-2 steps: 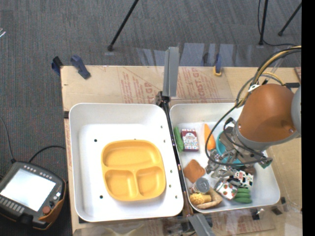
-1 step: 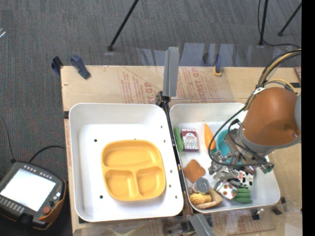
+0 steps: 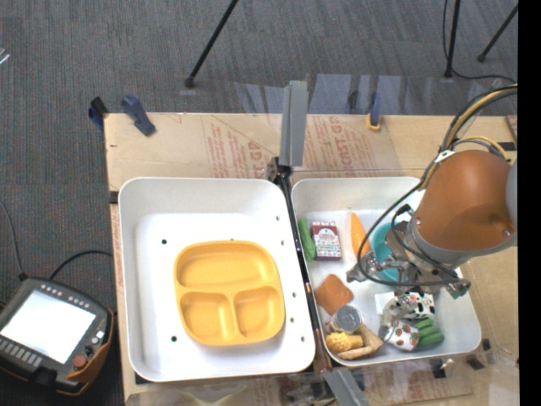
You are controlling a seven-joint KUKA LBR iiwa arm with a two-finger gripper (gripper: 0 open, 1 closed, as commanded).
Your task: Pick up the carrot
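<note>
Down at the lower edge sit corn (image 3: 339, 342), a tin (image 3: 347, 318) and a brown toast slice (image 3: 334, 293). Slim orange carrot (image 3: 357, 229) lies upper-middle of the right white bin (image 3: 382, 185), beside a red card (image 3: 326, 240). Arm (image 3: 467, 201) overhangs it; its tool (image 3: 404, 271) is hidden, grip unreadable.

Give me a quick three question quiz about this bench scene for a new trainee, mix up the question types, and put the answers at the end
1. True or false: the yellow tray sits in the same bin as the carrot.
2. Which item lies directly left of the small red box?
A. the green vegetable
B. the metal can
C. the corn cob
3. Fill in: the arm's orange band hangs over the ______ bin.

Key
1. False; the tray is in the left bin, the carrot in the right bin.
2. A
3. right
</note>
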